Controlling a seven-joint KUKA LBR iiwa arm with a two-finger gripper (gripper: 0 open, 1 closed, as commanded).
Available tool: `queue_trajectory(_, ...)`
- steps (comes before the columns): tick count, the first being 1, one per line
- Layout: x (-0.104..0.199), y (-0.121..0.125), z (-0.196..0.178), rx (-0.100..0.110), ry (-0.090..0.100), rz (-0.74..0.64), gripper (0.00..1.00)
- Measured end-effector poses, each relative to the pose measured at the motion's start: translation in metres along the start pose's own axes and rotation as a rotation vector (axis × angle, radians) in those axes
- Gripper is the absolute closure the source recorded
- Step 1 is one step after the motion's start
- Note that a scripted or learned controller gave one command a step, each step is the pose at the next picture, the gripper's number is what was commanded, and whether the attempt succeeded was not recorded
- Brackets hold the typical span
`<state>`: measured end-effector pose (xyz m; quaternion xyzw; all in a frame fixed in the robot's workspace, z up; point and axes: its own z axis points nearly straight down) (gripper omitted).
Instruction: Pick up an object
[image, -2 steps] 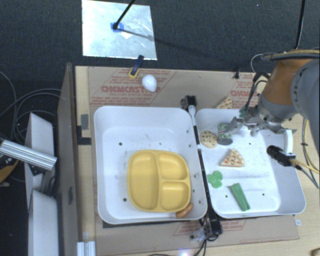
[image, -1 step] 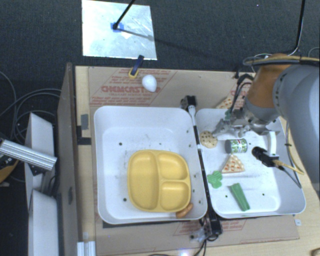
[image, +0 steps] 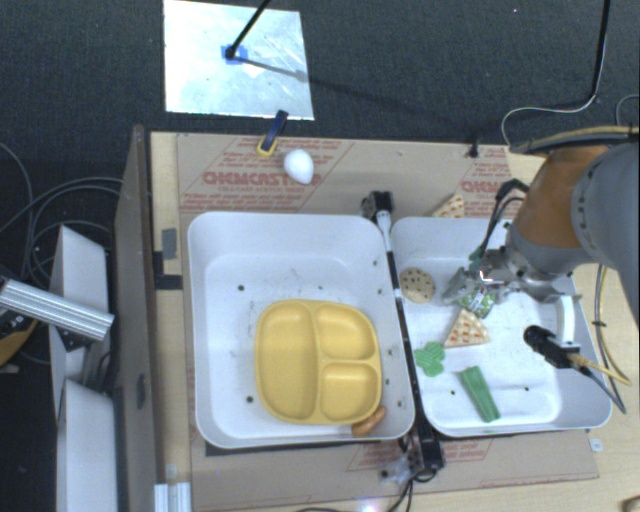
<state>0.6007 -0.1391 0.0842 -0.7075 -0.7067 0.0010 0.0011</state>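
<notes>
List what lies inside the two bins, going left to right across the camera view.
Yellow divided tray → small brown piece at the tray's lower right corner → round cookie → green leafy piece → gripper above a triangular cracker.

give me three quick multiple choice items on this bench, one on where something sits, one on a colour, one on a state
1. Where does the divided tray sit?
A. left bin
B. right bin
C. outside both bins

2. What colour is that tray?
A. blue
B. yellow
C. red

3. How does the stick-shaped block in the right bin rest?
A. standing upright
B. lying flat
C. leaning on the tray

Answers: 1 A, the tray rests within the left bin. 2 B, it is plainly yellow. 3 B, the green block lies flat on the bin floor, away from the gripper.
</notes>
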Motion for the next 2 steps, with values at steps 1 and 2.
queue_trajectory(1, 0.001, 0.004, -0.012, -0.01, -0.001, -0.003, 1.0)
queue_trajectory(2, 0.085, -0.017, -0.106, -0.012, 0.003, -0.013, 1.0)
